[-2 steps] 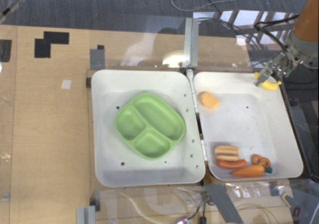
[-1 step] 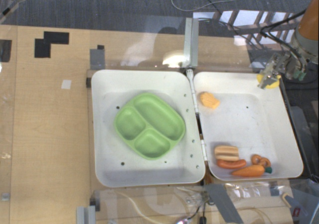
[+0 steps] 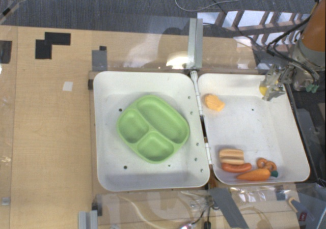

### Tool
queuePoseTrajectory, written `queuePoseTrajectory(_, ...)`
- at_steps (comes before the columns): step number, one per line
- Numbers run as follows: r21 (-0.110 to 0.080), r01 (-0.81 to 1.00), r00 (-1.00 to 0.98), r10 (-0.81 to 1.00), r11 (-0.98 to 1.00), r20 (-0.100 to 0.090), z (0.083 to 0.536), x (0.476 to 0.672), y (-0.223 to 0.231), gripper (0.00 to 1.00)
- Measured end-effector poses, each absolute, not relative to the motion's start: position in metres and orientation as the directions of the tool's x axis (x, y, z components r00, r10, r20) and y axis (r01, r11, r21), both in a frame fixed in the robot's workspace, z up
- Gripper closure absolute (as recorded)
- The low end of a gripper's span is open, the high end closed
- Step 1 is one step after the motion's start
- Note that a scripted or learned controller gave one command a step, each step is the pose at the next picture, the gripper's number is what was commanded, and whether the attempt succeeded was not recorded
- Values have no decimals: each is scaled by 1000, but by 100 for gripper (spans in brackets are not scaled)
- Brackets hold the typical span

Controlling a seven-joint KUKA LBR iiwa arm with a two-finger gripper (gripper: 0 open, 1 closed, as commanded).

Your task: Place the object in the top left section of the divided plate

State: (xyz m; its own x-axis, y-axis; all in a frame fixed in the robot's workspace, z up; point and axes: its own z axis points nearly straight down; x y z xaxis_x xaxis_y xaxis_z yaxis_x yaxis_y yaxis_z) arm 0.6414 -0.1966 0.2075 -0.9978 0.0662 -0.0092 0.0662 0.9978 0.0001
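Well off to the right of the green divided plate (image 3: pixel 153 129) hangs the gripper (image 3: pixel 271 90), clenched or released I can't tell.

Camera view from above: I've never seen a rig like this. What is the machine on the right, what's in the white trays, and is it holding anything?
One fixed camera looks down at a slant on a bench. The grey robot arm with an orange band reaches in from the right; its two-finger gripper hangs over the far right corner of the right shallow white bin. That bin holds toy-like foods, among them a yellow-orange lump, a hot dog in a bun, a red sausage and an orange carrot. The left shallow white bin holds a green three-section plastic plate. Whether the gripper holds anything is too small to tell.
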Motion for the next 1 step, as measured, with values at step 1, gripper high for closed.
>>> queuePoseTrajectory(1, -4, -408, -913, -408, 913, -9, 174, 646, -204, 100)
